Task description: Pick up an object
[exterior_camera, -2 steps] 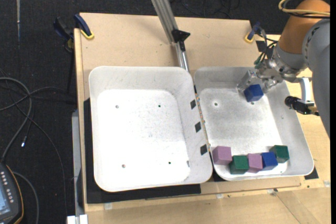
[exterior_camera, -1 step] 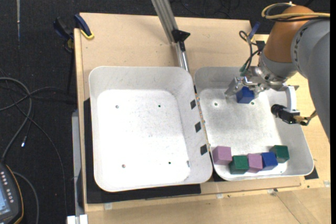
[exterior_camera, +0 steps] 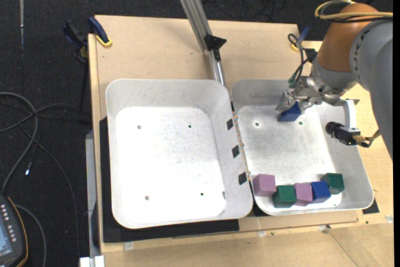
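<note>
Gripper (exterior_camera: 292, 104) clamps a blue block (exterior_camera: 289, 112) above the right bin (exterior_camera: 275, 92). We note the wooden bench (exterior_camera: 156, 47), dark floor, five blocks (exterior_camera: 299, 189) along that bin's near edge.

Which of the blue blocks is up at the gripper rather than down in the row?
The blue block sitting between the fingers of the gripper, near the right bin's far end. The other blue block sits in the front row with the purple and green ones.

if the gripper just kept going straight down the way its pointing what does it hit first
The gripper points down into the right bin with a blue block at its fingertips. Going on, it would likely meet the bin's bare floor first, though its height is unclear. The blocks along the near edge lie off that line.
</note>
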{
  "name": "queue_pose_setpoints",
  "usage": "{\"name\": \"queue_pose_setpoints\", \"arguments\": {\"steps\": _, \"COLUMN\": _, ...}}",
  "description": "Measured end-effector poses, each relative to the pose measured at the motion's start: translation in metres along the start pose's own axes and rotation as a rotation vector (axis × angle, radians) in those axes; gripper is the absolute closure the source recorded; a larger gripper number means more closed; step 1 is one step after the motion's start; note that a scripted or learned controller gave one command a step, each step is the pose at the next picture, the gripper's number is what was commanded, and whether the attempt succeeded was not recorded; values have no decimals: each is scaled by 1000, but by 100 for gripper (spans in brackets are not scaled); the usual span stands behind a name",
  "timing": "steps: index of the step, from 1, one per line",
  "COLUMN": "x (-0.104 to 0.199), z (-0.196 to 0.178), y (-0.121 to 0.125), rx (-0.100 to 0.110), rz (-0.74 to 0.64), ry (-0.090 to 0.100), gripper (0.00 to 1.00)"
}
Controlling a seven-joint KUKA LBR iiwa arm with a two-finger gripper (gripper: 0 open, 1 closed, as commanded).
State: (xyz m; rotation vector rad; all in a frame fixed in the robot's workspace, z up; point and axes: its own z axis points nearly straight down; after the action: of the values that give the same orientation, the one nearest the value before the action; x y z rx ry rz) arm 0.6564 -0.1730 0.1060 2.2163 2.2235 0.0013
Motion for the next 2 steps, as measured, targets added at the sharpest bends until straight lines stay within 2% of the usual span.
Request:
{"name": "queue_pose_setpoints", "arguments": {"steps": 1, "x": 48, "z": 9, "y": -28, "rx": 0, "rz": -2, "ry": 0, "gripper": 100}}
{"name": "queue_pose_setpoints", "arguments": {"steps": 2, "x": 98, "z": -95, "y": 6, "rx": -8, "rz": -4, "ry": 1, "gripper": 100}}
